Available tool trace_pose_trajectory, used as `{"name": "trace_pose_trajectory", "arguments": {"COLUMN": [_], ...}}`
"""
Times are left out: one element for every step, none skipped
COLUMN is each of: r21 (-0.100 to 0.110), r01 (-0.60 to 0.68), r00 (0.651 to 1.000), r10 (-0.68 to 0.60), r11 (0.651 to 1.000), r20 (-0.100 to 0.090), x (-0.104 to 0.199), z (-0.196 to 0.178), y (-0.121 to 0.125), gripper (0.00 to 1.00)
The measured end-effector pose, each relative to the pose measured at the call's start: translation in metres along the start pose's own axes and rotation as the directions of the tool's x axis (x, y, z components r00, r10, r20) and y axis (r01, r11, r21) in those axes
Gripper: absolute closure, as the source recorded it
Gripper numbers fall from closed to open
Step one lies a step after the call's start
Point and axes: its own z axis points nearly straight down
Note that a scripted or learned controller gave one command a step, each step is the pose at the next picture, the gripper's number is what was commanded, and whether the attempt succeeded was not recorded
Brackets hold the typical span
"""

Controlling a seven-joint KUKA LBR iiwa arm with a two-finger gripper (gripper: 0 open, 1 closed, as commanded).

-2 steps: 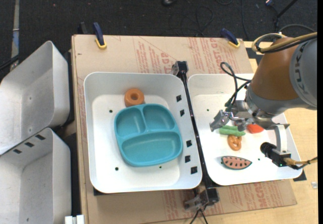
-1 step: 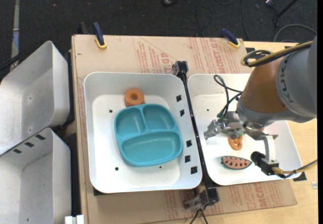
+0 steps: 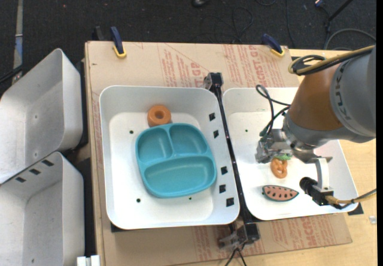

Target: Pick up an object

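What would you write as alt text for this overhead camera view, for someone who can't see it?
A grey and orange robot arm reaches into the right white bin, its gripper just above an orange pretzel-shaped toy near a watermelon-slice toy. The left bin holds a teal divided plate and an orange ring.

Smooth glossy plastic teal tray (image 3: 176, 163) in a matt white bin (image 3: 114, 157) on printed cardboard (image 3: 179, 61).

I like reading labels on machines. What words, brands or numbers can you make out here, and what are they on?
"KUKA": partly visible, running vertically on the grey arm.
Red stencilled print on the cardboard sheet under the bins: reversed and faint, too blurred to read.
Teal divided plate: no text.
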Motion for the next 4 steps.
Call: {"name": "trace_pose_trajectory", "arguments": {"r21": [-0.007,-0.004,-0.004,-0.002], "r01": [0.006,0.007,0.012,0.013], "r00": [1.000,1.000,1.000,1.000], "r10": [-0.006,-0.007,-0.012,-0.013], "r11": [1.000,1.000,1.000,1.000], "r20": [0.002,0.001,-0.001,-0.001], "x": [-0.002,-0.002,0.045,0.103], "z": [-0.063,-0.092,-0.106,-0.101], "y": [0.006,0.006,0.025,0.037], "gripper": [1.00,1.00,1.00,1.00]}}
